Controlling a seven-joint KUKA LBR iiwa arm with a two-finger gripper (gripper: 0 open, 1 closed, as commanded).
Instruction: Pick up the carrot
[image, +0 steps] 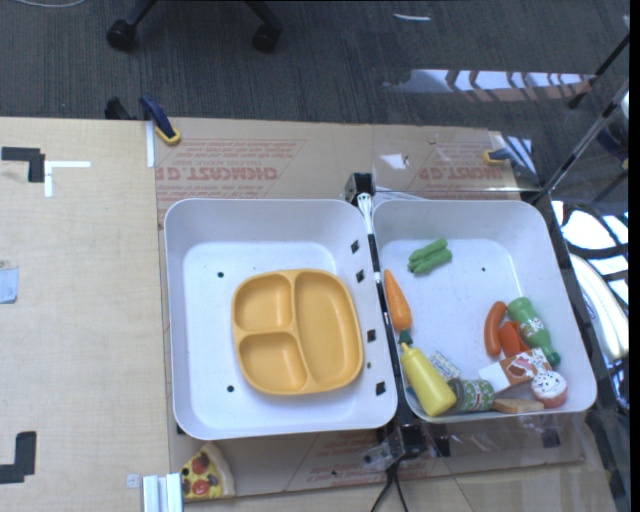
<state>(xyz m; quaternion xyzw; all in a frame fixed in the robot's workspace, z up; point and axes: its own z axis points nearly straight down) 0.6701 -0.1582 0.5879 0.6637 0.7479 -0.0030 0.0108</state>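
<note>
Lying against the left wall of the right bin (530, 215), the carrot (398, 301) points its green top toward 6 o'clock, just above a yellow bottle (427, 381). At about 3 o'clock from the bottle sits a cluster of small toys (520, 365), too jumbled to name surely. Green beans (430, 256) lie at 1 o'clock from the carrot. A yellow divided plate (297, 330) rests in the left bin (190, 300). Whether the jaws are apart or together, I cannot tell.
</note>
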